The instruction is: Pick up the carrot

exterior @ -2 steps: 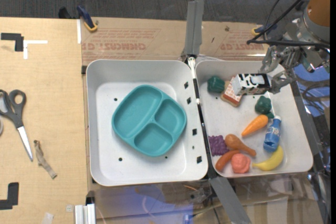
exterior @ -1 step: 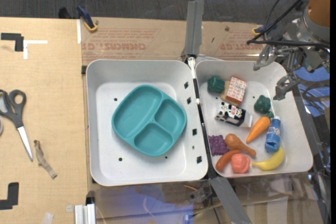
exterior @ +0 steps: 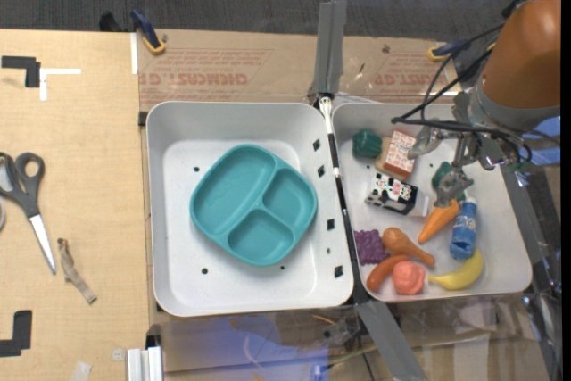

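The carrot (exterior: 437,220) is orange with a dark green leafy top (exterior: 449,183). It lies tilted in the right bin (exterior: 513,219), near that bin's right side, between a black-and-white box (exterior: 393,192) and a blue bottle (exterior: 464,229). My gripper (exterior: 457,161) hangs under the orange wrist (exterior: 526,49), right over the carrot's green top and close to it. Cables and the wrist body partly hide the gripper.
The right bin also holds a green toy (exterior: 366,143), a pink box (exterior: 397,153), a purple piece (exterior: 368,244), an orange drumstick (exterior: 407,244), a pink lump (exterior: 410,278) and a banana (exterior: 457,272). A teal divided plate (exterior: 254,203) sits in the left bin (exterior: 169,192). Scissors (exterior: 27,201) lie far left.
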`<move>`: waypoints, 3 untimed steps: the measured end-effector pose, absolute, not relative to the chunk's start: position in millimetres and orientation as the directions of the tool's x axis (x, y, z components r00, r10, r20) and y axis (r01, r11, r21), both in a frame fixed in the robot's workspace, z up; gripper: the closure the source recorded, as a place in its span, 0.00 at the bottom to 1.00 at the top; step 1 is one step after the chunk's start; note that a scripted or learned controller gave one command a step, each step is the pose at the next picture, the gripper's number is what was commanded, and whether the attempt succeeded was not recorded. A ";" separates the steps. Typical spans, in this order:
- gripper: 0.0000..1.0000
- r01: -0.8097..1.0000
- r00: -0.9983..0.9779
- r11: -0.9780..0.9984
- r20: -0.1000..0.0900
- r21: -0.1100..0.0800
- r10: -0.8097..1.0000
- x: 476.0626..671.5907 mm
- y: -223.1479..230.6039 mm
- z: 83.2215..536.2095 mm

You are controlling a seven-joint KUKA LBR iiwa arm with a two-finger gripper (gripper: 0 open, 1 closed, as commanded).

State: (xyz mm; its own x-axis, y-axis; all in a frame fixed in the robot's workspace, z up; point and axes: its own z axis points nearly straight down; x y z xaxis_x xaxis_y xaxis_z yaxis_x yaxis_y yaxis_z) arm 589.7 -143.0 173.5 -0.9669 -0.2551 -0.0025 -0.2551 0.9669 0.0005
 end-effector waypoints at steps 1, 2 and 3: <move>0.00 -0.203 -0.979 0.979 -0.004 -0.001 -0.203 521.1 -178.9 92.5; 1.00 -0.208 -0.978 0.978 -0.009 -0.002 -0.208 523.4 -177.5 102.7; 1.00 -0.234 -0.972 0.972 -0.005 -0.001 -0.234 523.2 -136.1 249.8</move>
